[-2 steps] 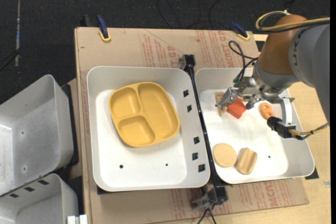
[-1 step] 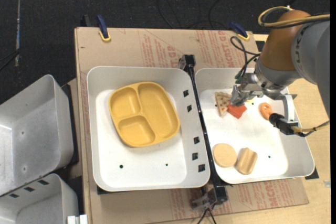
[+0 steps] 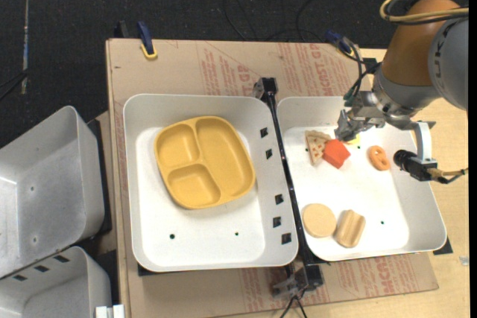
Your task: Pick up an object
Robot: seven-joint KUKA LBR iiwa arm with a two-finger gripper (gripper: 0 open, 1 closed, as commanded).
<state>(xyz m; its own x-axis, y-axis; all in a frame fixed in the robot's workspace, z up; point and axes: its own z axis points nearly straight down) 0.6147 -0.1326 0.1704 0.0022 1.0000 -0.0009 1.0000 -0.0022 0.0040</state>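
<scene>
My gripper [image 3: 347, 132] hangs over the back of the right bin [image 3: 417, 223], just above and behind a red block [image 3: 336, 154]. A tan wedge with red spots [image 3: 316, 147] lies immediately left of the block. An orange ring [image 3: 378, 158] rests to the right of the gripper. A round tan disc [image 3: 319, 220] and a beige bread roll [image 3: 349, 228] lie near the bin's front. Nothing shows between the gripper and the bin floor apart from a small yellowish patch under its tip.
The left bin [image 3: 149, 234] holds a yellow divided plate [image 3: 203, 160]. A black divider [image 3: 279, 175] runs between the two bins. Grey containers [image 3: 41, 182] stand off the bench to the left. The arm's orange band [image 3: 417, 41] rises at the right.
</scene>
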